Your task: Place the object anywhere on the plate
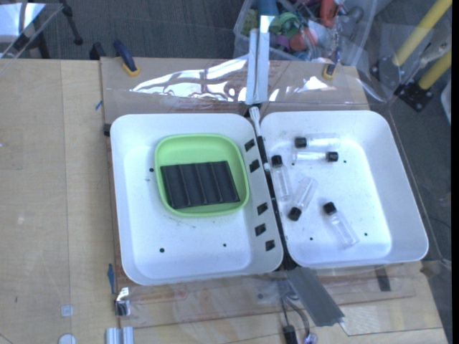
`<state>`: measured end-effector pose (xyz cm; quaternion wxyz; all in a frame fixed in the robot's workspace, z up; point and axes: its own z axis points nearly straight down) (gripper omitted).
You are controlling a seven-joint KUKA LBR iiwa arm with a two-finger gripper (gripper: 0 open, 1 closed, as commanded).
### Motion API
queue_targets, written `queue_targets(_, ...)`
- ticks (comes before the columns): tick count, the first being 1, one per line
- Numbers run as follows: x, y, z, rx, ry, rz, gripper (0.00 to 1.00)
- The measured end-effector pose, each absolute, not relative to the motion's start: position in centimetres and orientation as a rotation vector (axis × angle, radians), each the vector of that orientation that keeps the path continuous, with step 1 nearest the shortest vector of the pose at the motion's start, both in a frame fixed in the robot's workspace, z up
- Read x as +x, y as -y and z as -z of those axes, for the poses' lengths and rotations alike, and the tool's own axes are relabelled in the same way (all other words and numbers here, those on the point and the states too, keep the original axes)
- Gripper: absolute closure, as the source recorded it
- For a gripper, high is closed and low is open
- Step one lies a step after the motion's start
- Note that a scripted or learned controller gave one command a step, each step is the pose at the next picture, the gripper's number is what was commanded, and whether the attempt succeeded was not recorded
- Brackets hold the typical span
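Note:
A green square plate (166,153) sits in the left white bin (140,253), toward its back. A black ridged slab (199,183) lies flat on the plate and covers most of its floor. In the right white bin (391,192) lie several small clear vials with black caps. Two of them (315,143) (317,156) lie side by side at the back. One vial (281,178) is near the divider, another (301,196) is in the middle, and one (338,224) is toward the front.
The two bins meet at a ridge (259,185) carrying several black clips. A metal upright (257,63) stands behind it. A clear box of colourful items (308,13) stands at the back right. Bare wooden bench (43,192) lies to the left.

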<state>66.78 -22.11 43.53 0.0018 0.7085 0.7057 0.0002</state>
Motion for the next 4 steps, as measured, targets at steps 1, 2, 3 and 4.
queue_targets(1, 66.78, 22.11, -43.53, 2.223, -2.215, -0.001, 0.00)
queue_targets(2, 66.78, 22.11, -43.53, 2.223, -2.215, -0.001, 0.00)
queue_targets(3, 66.78, 22.11, -43.53, 2.223, -2.215, -0.001, 0.00)
queue_targets(4, 66.78, 22.11, -43.53, 2.223, -2.215, -0.001, 0.00)
